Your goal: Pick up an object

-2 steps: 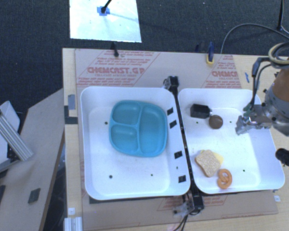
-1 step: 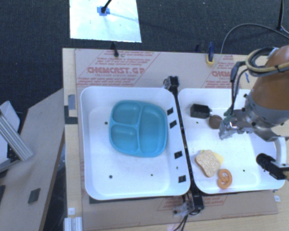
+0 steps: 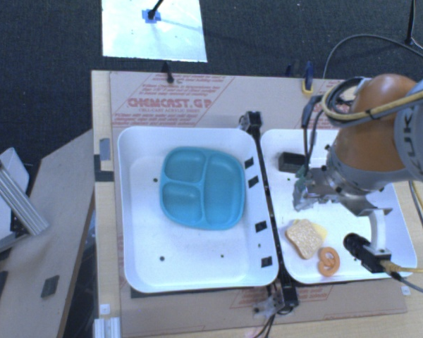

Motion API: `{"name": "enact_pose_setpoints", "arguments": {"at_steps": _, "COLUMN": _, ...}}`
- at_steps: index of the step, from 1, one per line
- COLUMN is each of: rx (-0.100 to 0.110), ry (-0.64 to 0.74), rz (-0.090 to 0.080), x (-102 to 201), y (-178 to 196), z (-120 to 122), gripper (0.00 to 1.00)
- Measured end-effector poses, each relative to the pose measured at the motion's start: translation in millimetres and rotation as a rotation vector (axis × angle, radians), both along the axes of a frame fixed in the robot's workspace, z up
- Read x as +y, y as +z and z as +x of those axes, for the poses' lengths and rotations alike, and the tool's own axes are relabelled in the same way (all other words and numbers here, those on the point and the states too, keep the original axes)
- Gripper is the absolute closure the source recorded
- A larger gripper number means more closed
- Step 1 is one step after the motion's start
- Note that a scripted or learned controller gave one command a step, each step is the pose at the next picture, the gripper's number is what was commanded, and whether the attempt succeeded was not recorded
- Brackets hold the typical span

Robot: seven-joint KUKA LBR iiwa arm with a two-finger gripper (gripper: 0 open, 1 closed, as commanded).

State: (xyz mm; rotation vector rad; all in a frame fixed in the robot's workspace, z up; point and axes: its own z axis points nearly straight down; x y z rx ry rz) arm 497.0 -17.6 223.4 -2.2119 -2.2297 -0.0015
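**Over the right bin [image 3: 303,269], gripper [image 3: 302,194] hangs close to the toast**

Just below the gripper in my view, toward the near rim, lies the toast slice [image 3: 304,239]. It is flat on the white floor, and a narrow strip of bare floor shows between it and the gripper's tip. A small yellow piece [image 3: 319,229] peeks out from under the toast's far-right corner, also just below the gripper and slightly to its right. The orange pretzel [image 3: 328,261] sits farther from the gripper along the same diagonal, beyond the toast and apart from it. On the other side of the gripper, toward the far rim, is a black block [image 3: 292,162], near the gripper but not touching it. The blue plate [image 3: 201,187] is well to the gripper's left, across the divider, in the left bin [image 3: 148,253].

By my count there are two bins, one plate with three compartments, one toast slice, one yellow piece, one pretzel and one black block. That makes four loose things on the gripper's side and one on the other.

As for the gripper, it points down and to the left from under the orange band, low over the floor. From this slant the tip is a grey blur against the white, so I cannot tell whether it is released or clenched, nor whether it touches the floor. Each thing I counted lies on its own, apart from the gripper.
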Motion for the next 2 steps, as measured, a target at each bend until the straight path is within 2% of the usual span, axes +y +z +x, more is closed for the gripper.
{"name": "enact_pose_setpoints", "arguments": {"at_steps": 1, "rx": -0.001, "ry": 0.001, "rz": 0.000, "x": 49.0, "y": -6.0, "z": 4.8, "gripper": 1.00}}
{"name": "enact_pose_setpoints", "arguments": {"at_steps": 2, "rx": -0.001, "ry": 0.000, "rz": 0.000, "x": 102.3, "y": 5.3, "z": -6.7, "gripper": 1.00}}
